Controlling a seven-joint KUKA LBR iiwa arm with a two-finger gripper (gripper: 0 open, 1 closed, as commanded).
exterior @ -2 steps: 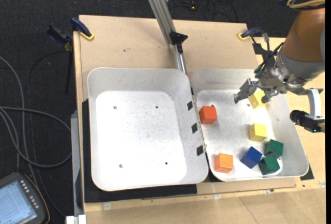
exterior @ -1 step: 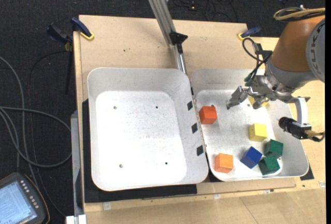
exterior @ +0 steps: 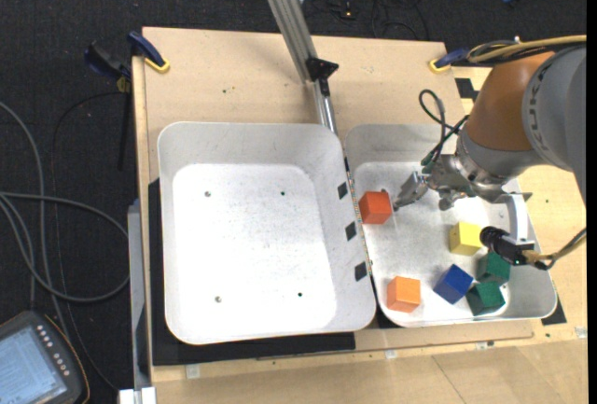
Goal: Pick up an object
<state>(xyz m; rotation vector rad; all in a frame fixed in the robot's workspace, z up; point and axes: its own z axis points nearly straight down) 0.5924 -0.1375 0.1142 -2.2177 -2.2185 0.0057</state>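
Note:
My gripper reaches into the right bin from the right, its fingers pointing left and down. Just left of the fingertips sits an orange-red cube, close to the bin's left wall and apart from the fingers. Nothing shows between the fingers. Further objects lie in the same bin: an orange cube at the front, a blue cube, a yellow cube, and two green blocks at the front right.
The left bin stands beside the right one, its floor speckled. A slanted metal pole crosses the back of the bench. Clamps hold the board's far corners. Cables trail off the bench at left.

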